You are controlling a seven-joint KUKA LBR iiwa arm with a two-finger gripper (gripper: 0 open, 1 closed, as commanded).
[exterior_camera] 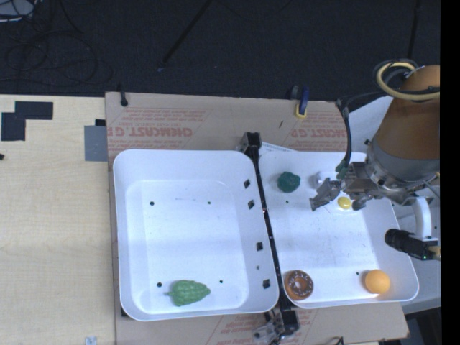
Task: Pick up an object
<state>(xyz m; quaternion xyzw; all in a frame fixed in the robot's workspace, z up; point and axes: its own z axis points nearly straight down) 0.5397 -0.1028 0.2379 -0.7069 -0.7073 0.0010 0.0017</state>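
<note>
My gripper (332, 195) hangs over the upper part of the right bin (327, 243), with its dark fingers spread and nothing between them. A small yellow object (344, 203) lies just right of the fingers, partly hidden by the wrist. A dark green round object (289, 182) sits to the left of the gripper near the bin's back. An orange ball (376, 282) rests in the front right corner. A brown chocolate donut (298, 284) lies at the front left of the same bin. A light green bumpy object (189, 292) lies at the front of the left bin (180, 192).
A black divider (262, 221) runs between the two bins. The arm's grey and orange body (410, 131) looms over the right bin's back right corner. A blue clamp (302, 103) stands on the cardboard behind the bins.
</note>
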